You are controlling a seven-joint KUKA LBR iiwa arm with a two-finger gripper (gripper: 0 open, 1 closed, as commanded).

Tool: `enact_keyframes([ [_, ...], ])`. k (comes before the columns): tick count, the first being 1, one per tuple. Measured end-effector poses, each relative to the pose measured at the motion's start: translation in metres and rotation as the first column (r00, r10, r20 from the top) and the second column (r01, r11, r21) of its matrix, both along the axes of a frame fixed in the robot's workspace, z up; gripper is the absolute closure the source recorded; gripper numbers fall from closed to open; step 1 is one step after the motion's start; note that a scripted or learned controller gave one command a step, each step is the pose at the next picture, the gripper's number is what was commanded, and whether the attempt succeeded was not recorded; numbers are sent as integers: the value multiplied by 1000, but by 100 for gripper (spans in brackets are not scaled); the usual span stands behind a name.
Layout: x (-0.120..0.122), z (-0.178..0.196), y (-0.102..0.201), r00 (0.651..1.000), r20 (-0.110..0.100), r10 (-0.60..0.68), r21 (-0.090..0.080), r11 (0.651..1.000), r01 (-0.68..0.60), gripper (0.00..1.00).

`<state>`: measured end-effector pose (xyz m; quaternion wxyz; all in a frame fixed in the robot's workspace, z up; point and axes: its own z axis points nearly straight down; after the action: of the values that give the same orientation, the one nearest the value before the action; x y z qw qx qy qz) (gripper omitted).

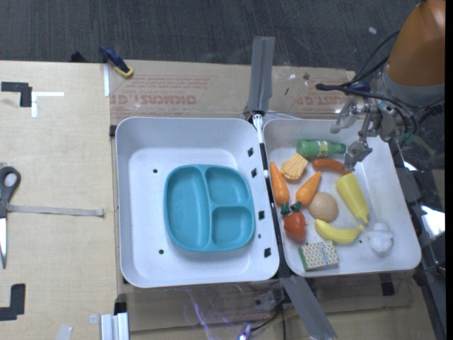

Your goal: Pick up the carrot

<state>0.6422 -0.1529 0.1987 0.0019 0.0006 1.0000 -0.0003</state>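
Orange is the colour to watch: two carrots lie in the right bin (396,257). One carrot (279,183) runs along the bin's left wall, leafy end toward the near side. The second carrot (308,188) lies just right of it, tilted, its green top near a red tomato (295,224). A piece of corn (294,166) sits between the upper ends of the two carrots.

Up at the far right, the gripper (357,152) hangs over the far part of that bin, its tip just beside a sausage (328,165) and close to a green bottle (320,148). Whether the jaws are open or closed, I cannot tell from this angle, and nothing is visibly between them. Both carrots are well left of the gripper, apart from it.

Round the rest of the bin: a yellow pepper (352,196), a banana (338,231) along the near side, a beige egg (323,207) in the middle, a patterned box (318,255) at the near edge, and a white lump (380,239) at the right.

Over in the left bin (134,190) sits a blue divided plate (209,207). Scissors (6,211) lie on the bench at far left.
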Motion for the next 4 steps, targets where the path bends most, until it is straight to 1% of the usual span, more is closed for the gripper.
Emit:
enact_keyframes([
  [1,-65,-106,59,958,-1,-286,1,958,286,0],
  [2,-63,-95,60,960,4,-282,1,960,282,100],
  [3,-63,-95,60,959,4,-282,1,960,282,0],
  [4,-79,-105,61,946,3,-324,0,946,324,0],
])
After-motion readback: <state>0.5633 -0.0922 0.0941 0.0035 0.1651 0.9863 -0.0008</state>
